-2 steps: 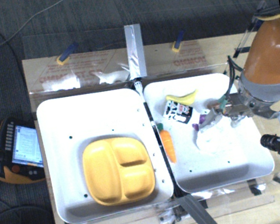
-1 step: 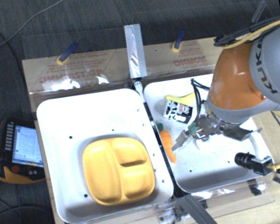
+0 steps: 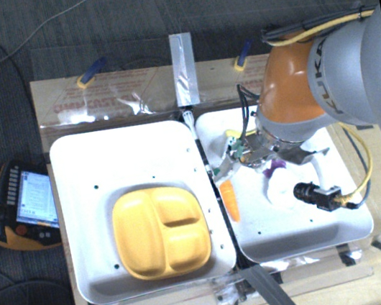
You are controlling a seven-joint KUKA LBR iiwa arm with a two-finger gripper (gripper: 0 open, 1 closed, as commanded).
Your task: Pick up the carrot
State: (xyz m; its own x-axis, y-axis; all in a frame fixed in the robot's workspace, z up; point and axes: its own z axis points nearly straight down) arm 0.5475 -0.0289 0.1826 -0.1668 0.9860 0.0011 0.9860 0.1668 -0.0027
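My target, the small orange tapered carrot (image 3: 229, 201), lies flat on the floor of the right-hand shallow white plastic bin (image 3: 304, 237), tight against that bin's left wall, just beside the ridge it shares with the left-hand white bin (image 3: 78, 175). My gripper (image 3: 249, 151) hangs over the upper middle of the right bin, up and to the right of the carrot and apart from it. My own wrist and cabling hide its working end, so I cannot tell its state.

The carrot's long axis runs roughly parallel to the bin's left wall, top to bottom in the view. Which end is the thin tip I cannot make out with confidence.

To do this approach well, I judge I should move toward the left wall and come down over the carrot's middle, closing across its narrow width, not along its length. The wall leaves little room on that side, so the descent needs to be straight. A small purple object (image 3: 275, 167) lies right of the carrot and should stay undisturbed.
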